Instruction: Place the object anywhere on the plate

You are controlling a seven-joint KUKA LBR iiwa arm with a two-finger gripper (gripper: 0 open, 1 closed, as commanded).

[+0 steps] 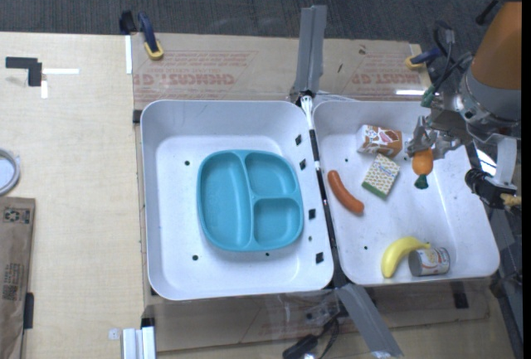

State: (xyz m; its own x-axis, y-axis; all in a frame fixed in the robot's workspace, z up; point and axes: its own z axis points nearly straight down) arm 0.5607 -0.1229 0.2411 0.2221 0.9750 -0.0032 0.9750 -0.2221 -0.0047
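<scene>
Gripper (pixel 425 143) over right bin (pixel 465 266), fingers closed on small carrot (pixel 422 164), lifted clear of bin floor by look of it. Plate (pixel 249 200) in left bin (pixel 166 208), bare. Grasp done; carry across and drop on plate left. Sausage (pixel 345 191), banana (pixel 399 254), can (pixel 430 260) untouched.

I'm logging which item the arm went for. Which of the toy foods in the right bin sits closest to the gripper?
The small orange carrot, right at the gripper. The snack bag, green box, sausage, banana and can all lie farther off.
</scene>
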